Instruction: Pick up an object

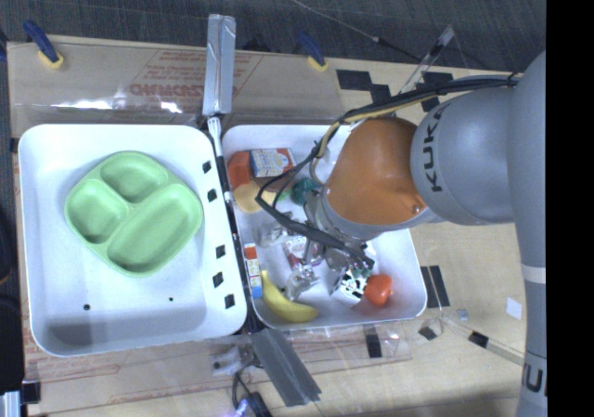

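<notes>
Nearest the lower edge of the right bin [413, 299]: a banana [281, 302] at the front left, a red tomato [377, 289] at the front right, a small black-and-white object [349, 286] just beside the tomato. Above these, the gripper [311, 267] low among the clutter at mid-bin, fingers lost in wires and glare, so cannot tell how far open or whether anything sits between them. Farther back: the orange band [371, 174], an orange carton [263, 164], and off to the left a green divided plate [135, 211] in the left bin [37, 248].
</notes>
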You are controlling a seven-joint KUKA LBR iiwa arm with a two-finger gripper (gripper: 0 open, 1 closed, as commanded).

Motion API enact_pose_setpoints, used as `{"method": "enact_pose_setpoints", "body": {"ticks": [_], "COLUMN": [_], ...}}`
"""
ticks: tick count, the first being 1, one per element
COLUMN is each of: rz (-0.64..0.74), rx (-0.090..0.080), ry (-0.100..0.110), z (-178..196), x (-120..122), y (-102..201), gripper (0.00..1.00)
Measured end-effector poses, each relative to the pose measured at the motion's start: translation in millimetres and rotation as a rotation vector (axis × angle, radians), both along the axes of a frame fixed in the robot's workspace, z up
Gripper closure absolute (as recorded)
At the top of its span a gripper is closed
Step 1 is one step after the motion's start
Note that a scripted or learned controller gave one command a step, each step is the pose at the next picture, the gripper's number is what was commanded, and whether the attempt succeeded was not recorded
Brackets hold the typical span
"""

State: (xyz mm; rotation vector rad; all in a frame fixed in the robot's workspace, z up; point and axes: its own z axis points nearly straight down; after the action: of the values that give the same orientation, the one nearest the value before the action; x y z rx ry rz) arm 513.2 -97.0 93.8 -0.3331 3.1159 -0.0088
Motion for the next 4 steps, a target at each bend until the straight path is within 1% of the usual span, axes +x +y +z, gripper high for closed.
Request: {"method": "enact_pose_setpoints", "body": {"ticks": [1, 2, 3, 4], "rz": [0.008, -0.265, -0.264, -0.355], "rx": [0.001, 0.006, 0.006, 0.004], "ry": [-0.002, 0.005, 0.006, -0.008], "z": [10, 48, 48, 6], "x": [2, 9, 9, 13], "y": [3, -36, -35, -20], "gripper": [1.0, 1.0, 0.0, 0.0]}}
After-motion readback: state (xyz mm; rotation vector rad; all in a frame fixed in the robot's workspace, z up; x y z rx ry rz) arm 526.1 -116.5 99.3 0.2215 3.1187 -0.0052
